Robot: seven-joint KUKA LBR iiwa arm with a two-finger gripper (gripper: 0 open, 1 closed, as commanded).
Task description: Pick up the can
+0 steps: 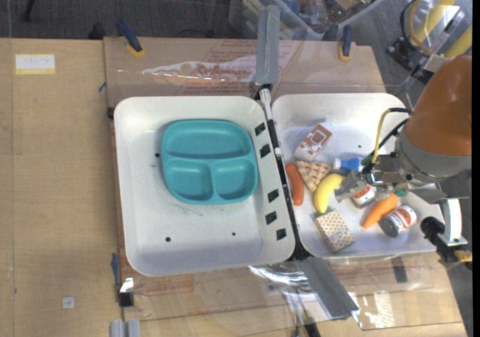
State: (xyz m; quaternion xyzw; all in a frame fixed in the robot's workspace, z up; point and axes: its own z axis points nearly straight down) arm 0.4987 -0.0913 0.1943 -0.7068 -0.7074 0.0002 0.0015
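Left bin (142,178): you have a teal divided plate (208,160) lying flat near its middle, three compartments facing up; nothing rests on the plate.

Right bin (300,106): you will find all the small things here, crowded toward the near right part.

Can (397,221): it lies on its side near the front right of the right bin, orange and white label, grey end turned toward the front; it sits just beside the carrot, and you can see nothing gripping it.

Carrot (379,209): orange, lying at a slant, just left of the can.

Banana (327,191): yellow, curved, near the middle of the right bin; a tan block (334,230) lies just in front of it.

Waffle (313,173): a lattice-patterned piece just left of the banana; a red sausage (295,183) lies along the divider beside it.

Small carton (313,142): white and brown, toward the back of the right bin, apart from the rest.

Arm (446,114): it reaches in from the right, its orange band over the right bin's far right side.

Gripper (365,185): it is down among the things between the banana and the carrot; you cannot tell from this view how it stands or whether it has hold of anything; the can lies apart from it, to its right and nearer the front.
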